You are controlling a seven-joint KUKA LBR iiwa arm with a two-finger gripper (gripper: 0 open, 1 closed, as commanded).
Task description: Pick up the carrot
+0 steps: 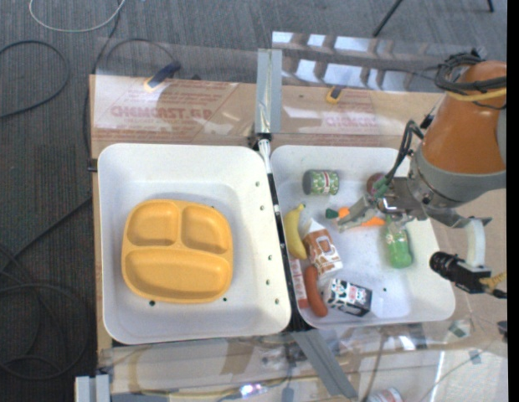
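A small orange carrot [357, 217] with a green top, lying flat and slanted near the middle of the right bin [427, 301].

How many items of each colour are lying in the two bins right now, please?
Yellow: 2, tray and banana
Green: 2, can and bottle
Orange: 1, carrot
Red-brown: 2, sausage and carton
Black-and-white: 1, small carton
Total: 8

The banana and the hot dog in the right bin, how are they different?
The banana is yellow and curved; the hot dog is reddish-brown and straighter. The banana lies farther back, the hot dog closer to the right bin's front edge. Both are long and lie along the bin's left wall.
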